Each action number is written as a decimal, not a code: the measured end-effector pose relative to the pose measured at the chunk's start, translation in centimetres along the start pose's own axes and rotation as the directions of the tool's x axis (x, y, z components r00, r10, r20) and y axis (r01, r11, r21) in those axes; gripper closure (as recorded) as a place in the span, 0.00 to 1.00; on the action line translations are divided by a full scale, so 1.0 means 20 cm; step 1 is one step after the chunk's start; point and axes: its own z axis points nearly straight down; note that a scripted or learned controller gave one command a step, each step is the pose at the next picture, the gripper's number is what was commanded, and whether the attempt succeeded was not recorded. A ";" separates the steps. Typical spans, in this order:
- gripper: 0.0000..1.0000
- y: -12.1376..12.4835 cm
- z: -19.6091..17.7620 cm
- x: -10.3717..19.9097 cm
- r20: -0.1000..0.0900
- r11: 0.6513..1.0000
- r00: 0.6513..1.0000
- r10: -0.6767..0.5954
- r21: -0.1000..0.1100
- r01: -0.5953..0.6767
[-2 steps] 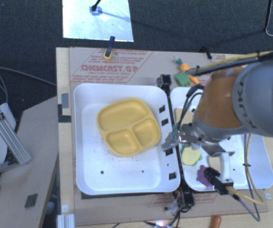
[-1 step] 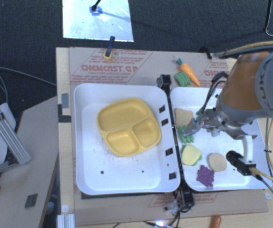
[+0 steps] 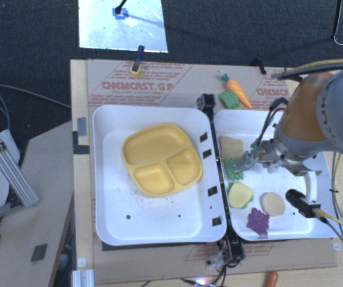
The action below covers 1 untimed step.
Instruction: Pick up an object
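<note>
Hung over the right bin (image 3: 252, 123) from the right side: grey arm (image 3: 333, 109) with orange band, gripper (image 3: 244, 162) low at its tip. Could not tell whether clenched or released. Sat just beside a green leafy piece (image 3: 233, 171), by the bin's left wall; could not tell whether touching it. Shared that bin with a tan square piece (image 3: 232, 146) just behind, a pale green slice (image 3: 240, 194) in front, a round tan piece (image 3: 273, 204) and a purple cluster (image 3: 258, 221) near the front rim. Held in the left bin (image 3: 103, 160): a yellow divided plate (image 3: 159, 160). Lay outside on the cardboard sheet (image 3: 177, 82), behind the right bin: a toy carrot (image 3: 239, 92).
</note>
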 end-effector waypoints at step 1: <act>0.00 0.39 0.19 -0.05 0.000 1.000 1.000 -0.008 -0.006 0.008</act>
